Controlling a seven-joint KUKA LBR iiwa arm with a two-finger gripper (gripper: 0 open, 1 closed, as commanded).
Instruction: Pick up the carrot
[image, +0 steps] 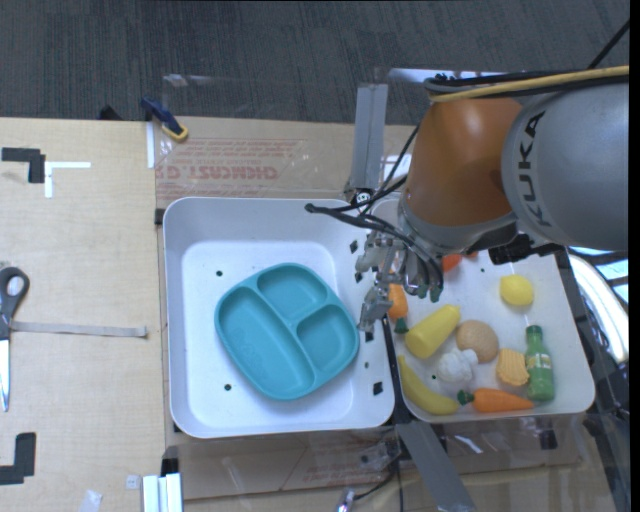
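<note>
Camera view, looking down at a slant on a light wooden table (80, 260) bearing two shallow white bins side by side. The carrot (500, 401) lies flat near the front edge of the right bin (560, 290), its long axis running roughly left to right; the thick end with a green stub is at the left, beside the banana, and the tapered tip points right, toward the base of the green bottle (539, 362). Other items in the right bin: a yellow banana (423, 391) along the front left, a yellow pepper-like piece (432, 331), a brown potato-like piece (478, 340), a white bulb (455, 368), a small orange ridged piece (512, 368) and a lemon (516, 290). The left bin (190, 330) contains a teal divided plate (287, 331). Scissors (8, 310) lie at the table's left edge; dark carpet lies behind the table. The grey arm (560, 160) with its orange band enters from the right. The gripper (392, 290) hangs over the divider between the bins, well apart from the carrot, with a small orange object (398, 303) just at its fingers; whether the fingers are apart, together or clamped on that object cannot be told.
</note>
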